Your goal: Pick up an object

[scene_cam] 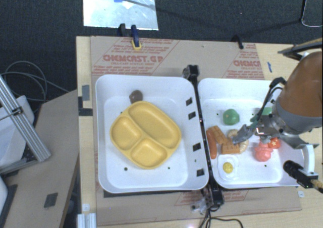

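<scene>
left bin (106, 171) holds a yellow divided tray (145, 134); right bin (252, 177) holds toy foods — green ball (231, 116), fried egg (228, 167); gripper (244, 132) low among them, grip unclear

One fixed cam, mounted high, looking down at a slant. Frame takes in the whole tabletop (166, 53) with both bins: left bin (108, 136), right bin (252, 174). Dark floor (40, 15) at far side and left. Arm (303, 96) enters from right. Mid distance, not close-up.
</scene>
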Robot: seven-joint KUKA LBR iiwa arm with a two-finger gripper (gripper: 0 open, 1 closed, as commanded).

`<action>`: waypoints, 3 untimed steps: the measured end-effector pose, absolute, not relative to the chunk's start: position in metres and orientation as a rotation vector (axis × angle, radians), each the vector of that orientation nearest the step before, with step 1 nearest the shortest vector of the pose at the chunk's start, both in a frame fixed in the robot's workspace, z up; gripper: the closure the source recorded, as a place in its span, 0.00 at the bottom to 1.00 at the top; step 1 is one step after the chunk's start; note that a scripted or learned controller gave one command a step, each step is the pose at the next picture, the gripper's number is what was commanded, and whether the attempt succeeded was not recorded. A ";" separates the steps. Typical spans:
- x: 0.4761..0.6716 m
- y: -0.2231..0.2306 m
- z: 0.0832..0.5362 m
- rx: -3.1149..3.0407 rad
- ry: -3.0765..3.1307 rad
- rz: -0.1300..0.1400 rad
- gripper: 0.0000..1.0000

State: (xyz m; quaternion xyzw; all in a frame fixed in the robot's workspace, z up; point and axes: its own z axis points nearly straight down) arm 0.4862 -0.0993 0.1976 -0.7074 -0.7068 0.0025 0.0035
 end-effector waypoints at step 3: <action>0.492 -0.029 0.176 -2.219 -2.210 0.016 0.00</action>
